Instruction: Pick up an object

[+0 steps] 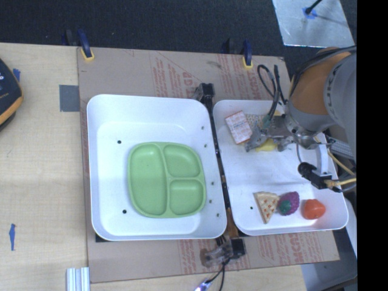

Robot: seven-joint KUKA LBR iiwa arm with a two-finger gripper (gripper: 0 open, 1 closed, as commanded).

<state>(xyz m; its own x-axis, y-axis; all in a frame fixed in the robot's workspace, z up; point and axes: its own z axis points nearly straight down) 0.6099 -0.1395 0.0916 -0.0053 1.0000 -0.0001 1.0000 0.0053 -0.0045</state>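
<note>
From the overhead camera, the right shallow white bin (pixel 242 220) holds five things: one pink-and-white packet (pixel 238 127) at its far left corner, long axis running slantwise; one yellow item (pixel 267 145) under the gripper (pixel 259 139); one pizza-slice wedge (pixel 265 205), tip pointing nearward; one purple piece (pixel 288 204); one orange-red piece (pixel 313 209). Whether the gripper grasps anything cannot be told. The left bin (pixel 103 162) holds one green divided plate (pixel 165 179).

Two white bins (pixel 97 162), one green divided plate (pixel 165 179), five small objects (pixel 265 206)
</note>
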